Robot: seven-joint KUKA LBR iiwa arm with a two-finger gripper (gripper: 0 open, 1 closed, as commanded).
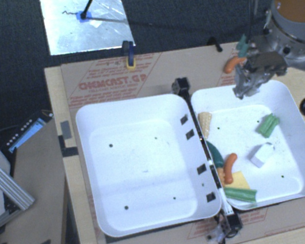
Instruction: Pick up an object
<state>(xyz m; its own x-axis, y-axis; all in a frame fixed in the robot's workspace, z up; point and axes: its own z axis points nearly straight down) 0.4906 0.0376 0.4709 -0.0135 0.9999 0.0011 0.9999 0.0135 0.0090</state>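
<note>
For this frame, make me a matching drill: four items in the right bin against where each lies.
Items:
1. green block
2. white block
3. cone
4. green pod

Places:
A. near the bin's front edge
B. by the divider, toward the far side
C. right part, just beyond the white block
D. right part, nearer the front than the green block

Pairs: 1-C, 2-D, 3-B, 4-A

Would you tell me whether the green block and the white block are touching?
Apart. The camera view shows bare bin floor between the green block and the white block.

Red print on the cardboard sheet [111, 79] reads roughly "CHEMCAST GP"
</note>
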